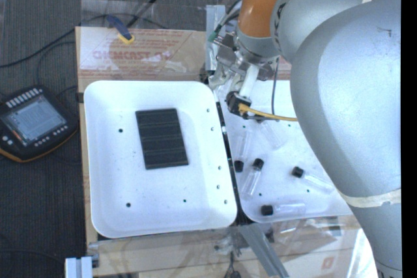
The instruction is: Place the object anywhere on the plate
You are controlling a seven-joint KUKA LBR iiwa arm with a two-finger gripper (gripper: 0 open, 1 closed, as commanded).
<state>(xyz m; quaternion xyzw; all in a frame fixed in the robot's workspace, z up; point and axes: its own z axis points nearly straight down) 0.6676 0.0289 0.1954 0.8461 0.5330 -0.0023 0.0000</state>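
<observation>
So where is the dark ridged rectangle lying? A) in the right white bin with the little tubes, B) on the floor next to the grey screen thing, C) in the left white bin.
C: the dark ridged rectangle lies flat in the middle of the left white bin, while the black-capped tubes lie in the right bin.

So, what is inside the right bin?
The right bin holds several clear tubes with black caps, such as one tube near its left wall. The grey arm covers the bin's right part, so anything lying there is hidden.
</observation>
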